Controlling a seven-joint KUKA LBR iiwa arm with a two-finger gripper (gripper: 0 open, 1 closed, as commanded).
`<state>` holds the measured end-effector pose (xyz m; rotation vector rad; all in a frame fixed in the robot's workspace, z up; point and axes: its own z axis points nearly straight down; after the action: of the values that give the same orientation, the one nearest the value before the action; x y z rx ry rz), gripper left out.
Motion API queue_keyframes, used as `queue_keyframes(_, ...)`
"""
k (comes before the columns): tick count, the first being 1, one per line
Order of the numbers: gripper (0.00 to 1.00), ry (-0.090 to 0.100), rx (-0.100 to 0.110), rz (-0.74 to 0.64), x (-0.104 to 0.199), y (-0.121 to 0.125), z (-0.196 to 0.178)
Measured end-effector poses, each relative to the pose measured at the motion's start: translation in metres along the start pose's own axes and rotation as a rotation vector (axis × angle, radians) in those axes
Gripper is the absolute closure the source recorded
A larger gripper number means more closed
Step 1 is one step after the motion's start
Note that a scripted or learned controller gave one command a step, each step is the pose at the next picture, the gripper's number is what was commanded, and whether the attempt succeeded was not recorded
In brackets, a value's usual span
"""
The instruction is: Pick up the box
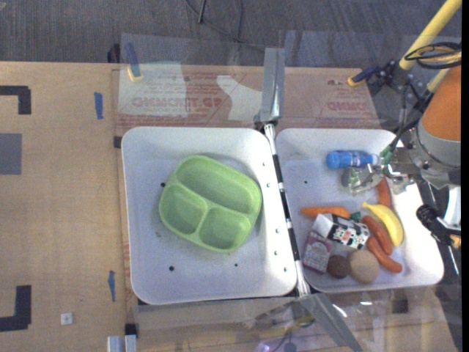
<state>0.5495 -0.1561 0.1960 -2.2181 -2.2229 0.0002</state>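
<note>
The box [345,232] lies in the right bin [293,152] among the play food, not picked up yet, and the gripper [364,176] hangs apart from it near the blue bottle [350,158], its jaws open with nothing between.

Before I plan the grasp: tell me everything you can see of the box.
The box is small, apparently cardboard, with a white and black printed face showing a touch of red. It lies flat and skewed in the right bin, near its front. The carrot sits just behind it, a pinkish packet against its left, round brown items in front.
</note>
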Motion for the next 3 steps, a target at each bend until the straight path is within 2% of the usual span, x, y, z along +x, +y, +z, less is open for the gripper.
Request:
queue_keyframes(1, 0.00, -0.002, -0.004, -0.048, -0.025, 0.073, 0.052)
queue_keyframes(2, 0.00, -0.002, -0.004, -0.108, 0.048, 0.079, 0.110)
queue_keyframes(3, 1.00, -0.001, -0.009, -0.107, 0.048, 0.080, 0.098)
